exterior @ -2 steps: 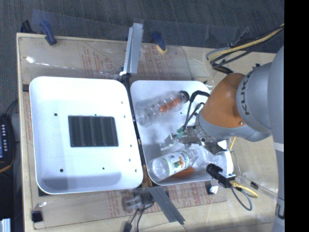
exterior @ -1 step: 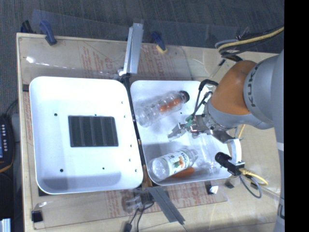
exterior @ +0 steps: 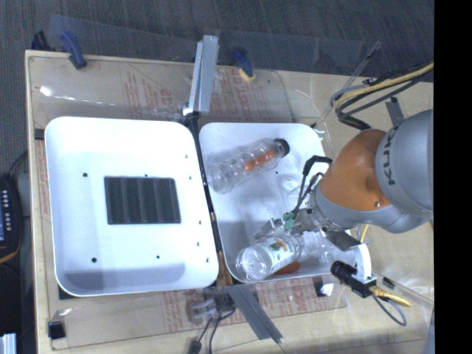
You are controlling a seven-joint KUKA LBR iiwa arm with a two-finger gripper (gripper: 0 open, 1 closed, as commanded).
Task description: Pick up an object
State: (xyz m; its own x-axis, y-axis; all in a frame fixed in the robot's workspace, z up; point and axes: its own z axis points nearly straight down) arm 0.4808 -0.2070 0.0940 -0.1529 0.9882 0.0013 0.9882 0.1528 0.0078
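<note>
Low in the right bin [exterior: 221, 142], toward the frame's lower middle, a clear bottle [exterior: 270, 257] lies on its side, long axis running lower left to upper right. Right at its upper-right end sits the tool [exterior: 295, 222], reaching in from the right; its state cannot be told. A second clear bottle [exterior: 243, 165] lies further up, well apart.

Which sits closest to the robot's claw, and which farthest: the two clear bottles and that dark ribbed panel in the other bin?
From the gripper:
1. Bottle with green label, just below it, right bin.
2. Bottle with orange inside, at that bin's top.
3. Dark ribbed panel, left bin.
</note>
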